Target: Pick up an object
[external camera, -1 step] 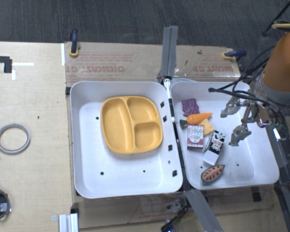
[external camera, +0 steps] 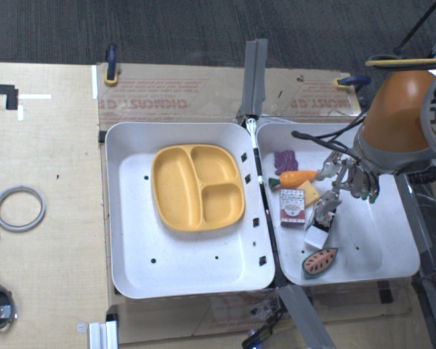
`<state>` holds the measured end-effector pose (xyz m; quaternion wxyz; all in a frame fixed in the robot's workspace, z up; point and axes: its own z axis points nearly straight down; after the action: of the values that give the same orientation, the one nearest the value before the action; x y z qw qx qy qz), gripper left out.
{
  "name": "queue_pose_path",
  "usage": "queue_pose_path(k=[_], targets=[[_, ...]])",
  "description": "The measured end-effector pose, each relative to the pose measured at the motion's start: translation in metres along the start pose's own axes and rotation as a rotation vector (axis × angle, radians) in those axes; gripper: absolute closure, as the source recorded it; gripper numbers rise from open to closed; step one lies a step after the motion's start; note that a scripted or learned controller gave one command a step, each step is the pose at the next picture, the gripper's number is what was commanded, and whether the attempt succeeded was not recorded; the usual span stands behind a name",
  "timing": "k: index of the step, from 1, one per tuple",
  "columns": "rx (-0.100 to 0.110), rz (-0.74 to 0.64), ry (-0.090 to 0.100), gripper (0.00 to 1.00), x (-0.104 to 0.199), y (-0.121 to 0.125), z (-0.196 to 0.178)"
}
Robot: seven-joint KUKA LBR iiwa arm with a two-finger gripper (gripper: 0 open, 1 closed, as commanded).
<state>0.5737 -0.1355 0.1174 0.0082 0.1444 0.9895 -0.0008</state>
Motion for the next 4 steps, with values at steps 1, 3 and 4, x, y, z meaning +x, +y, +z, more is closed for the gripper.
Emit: queue_pose_path(k=[1,3,4], targets=[[0.003,0.549,0.01,0.0,-0.008,0.023,0.022],[0.01,0.882,0.014,1.0,-0.009,0.064,-0.074],[0.01,0.882,0.014,0.0,-0.008,0.064,-0.074]])
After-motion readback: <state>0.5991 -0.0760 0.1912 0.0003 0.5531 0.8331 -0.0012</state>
